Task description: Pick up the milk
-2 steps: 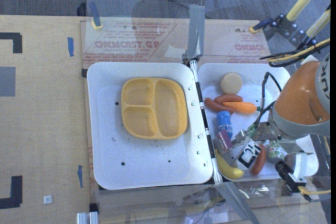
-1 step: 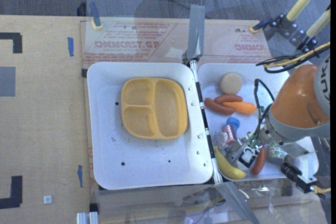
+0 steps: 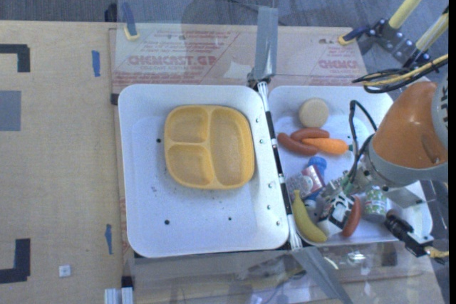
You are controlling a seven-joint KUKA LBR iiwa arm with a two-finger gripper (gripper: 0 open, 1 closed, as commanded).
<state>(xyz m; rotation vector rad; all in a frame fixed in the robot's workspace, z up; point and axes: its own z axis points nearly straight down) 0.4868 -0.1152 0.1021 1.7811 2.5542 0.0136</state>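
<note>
The milk (image 3: 313, 175) is a small blue, white and red carton lying in the right bin (image 3: 285, 100), below the carrot. My gripper (image 3: 330, 200) hangs low over that bin, just right of and below the carton and close against it, with the banana under its left side. The dark gripper body hides part of the carton's lower right end. The grey arm with its orange band (image 3: 410, 132) reaches in from the right.
The right bin also holds a round tan bun (image 3: 313, 112), a red sausage (image 3: 299, 145), an orange carrot (image 3: 328, 146), a banana (image 3: 306, 221), another sausage (image 3: 352, 218) and a small can (image 3: 375, 203). A yellow divided plate (image 3: 209, 147) lies in the left bin (image 3: 142, 174).
</note>
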